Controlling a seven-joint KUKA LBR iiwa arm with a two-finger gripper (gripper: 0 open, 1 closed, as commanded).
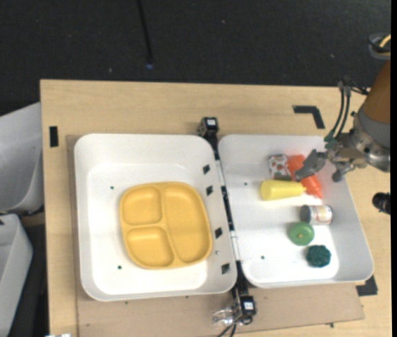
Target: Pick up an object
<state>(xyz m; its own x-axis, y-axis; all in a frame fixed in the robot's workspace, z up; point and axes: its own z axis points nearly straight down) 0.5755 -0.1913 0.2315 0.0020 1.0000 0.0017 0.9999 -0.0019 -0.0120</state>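
A pale wooden counter (149, 107) carries two shallow white bins side by side. The left bin (96, 167) holds a yellow divided plate (164, 225) with three compartments, lying flat near its middle.

The right bin (254, 258) holds a cluster of small things toward its right half. Near the top sits a small white piece with red speckles (277, 164), with an orange object (295, 163) just beside it. Below them a yellow cone-shaped piece (281, 189) lies on its side, its narrow end pointing left. Farther down are a small silver can (317, 214), a round green piece (301, 234), and a dark green fuzzy-looking ball (318, 257) nearest the front corner.

The grey arm with its orange band reaches in from the right edge. Its claw (315, 163) hangs over the upper right of the bin, just beside the orange object and above another orange-red bit (313, 184). It is too blurred and dark to tell whether the claw is spread or pressed together, or whether it touches anything.
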